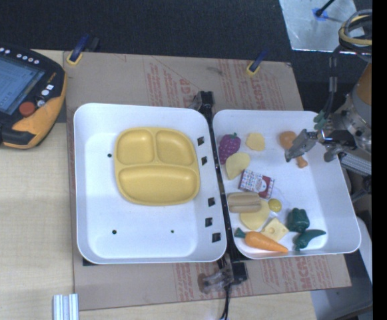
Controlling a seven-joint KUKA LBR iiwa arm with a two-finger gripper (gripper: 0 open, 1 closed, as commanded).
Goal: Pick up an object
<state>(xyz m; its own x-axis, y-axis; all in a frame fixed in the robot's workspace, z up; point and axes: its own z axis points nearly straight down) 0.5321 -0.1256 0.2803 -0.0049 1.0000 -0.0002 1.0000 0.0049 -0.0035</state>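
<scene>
The hand (315,145) comes in from 3 o'clock and hangs over the upper right part of the right bin (336,199). Its two fingers stand apart, released, with nothing between them. One finger (300,145) is just beside a small orange piece (288,139), which lies at about 1 o'clock in this bin; I cannot tell if they touch.

The other toy foods lie in the same bin. A purple grape bunch (229,145) is at 11 o'clock, near the dividing wall, and a small yellow piece (255,141) is just beside it toward 3 o'clock. Below them lies a pale yellow piece (237,165), then a red and white packet (256,182) close to the middle. A hot dog (244,201) lies at 8 o'clock. A carrot (266,243) is at 6 o'clock, beside a cheese wedge (277,229). A green pepper (301,223) is at 5 o'clock.

The left bin (93,192) holds a yellow divided plate (157,165). On the counter (20,205), at 10 o'clock, rests a control tablet (16,92).
</scene>
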